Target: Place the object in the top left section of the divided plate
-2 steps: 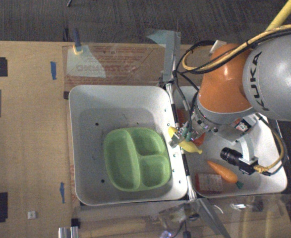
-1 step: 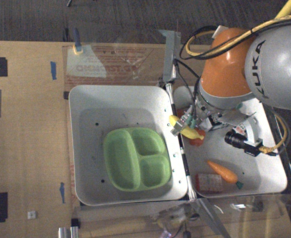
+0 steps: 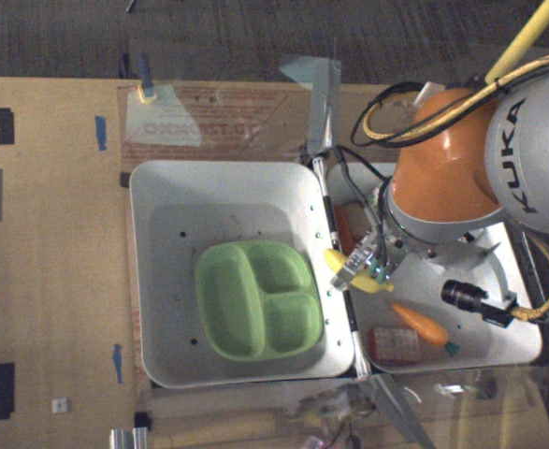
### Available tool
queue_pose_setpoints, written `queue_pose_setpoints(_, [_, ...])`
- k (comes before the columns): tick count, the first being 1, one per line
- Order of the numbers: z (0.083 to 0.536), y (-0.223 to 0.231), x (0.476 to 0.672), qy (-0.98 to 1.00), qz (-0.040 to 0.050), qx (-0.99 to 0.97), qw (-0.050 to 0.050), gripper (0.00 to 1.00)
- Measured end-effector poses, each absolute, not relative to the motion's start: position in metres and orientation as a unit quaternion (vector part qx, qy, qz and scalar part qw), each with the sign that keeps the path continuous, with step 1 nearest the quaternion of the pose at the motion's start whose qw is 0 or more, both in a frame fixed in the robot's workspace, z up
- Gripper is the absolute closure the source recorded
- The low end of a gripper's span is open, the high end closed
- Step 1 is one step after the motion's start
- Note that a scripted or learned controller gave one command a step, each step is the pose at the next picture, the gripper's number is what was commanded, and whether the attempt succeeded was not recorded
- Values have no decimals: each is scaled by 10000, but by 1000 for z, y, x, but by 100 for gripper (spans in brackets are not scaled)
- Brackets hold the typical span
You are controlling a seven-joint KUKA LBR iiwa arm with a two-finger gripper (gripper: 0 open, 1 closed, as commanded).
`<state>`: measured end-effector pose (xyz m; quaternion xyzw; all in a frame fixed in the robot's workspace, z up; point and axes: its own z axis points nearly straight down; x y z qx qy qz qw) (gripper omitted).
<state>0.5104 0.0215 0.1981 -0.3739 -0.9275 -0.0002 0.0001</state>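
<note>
We look down on a tan wooden counter marked with black corner brackets and short blue tape strips, dark carpet running along its far edge. Two shallow white bins sit side by side on it.

The tool hangs over the seam between the bins, at the end of the grey KUKA arm with its orange band. A yellow banana lies right at the tool, one end poking out toward nine o'clock over the rim of the left bin and the other showing toward four o'clock. The tool's body covers the middle of the banana, so we cannot tell how far the fingers are parted or whether they have hold of it.

At about four o'clock from the tool, in the right bin, lies an orange carrot with a small green tip. Just below it rests a flat reddish packet.

At nine o'clock from the tool, in the left bin, sits the green divided plate, lying flat. It has one long section on its nine o'clock side and two smaller ones on its three o'clock side. The banana's near end is just beside the plate's edge, outside the plate.
</note>
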Motion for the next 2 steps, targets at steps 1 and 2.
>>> queue_pose_setpoints(1, [185, -13, 530, -9452, -7, -3264, -19, 100])
queue_pose_setpoints(2, [220, 32, 522, -9592, -10, -2828, -26, 100])
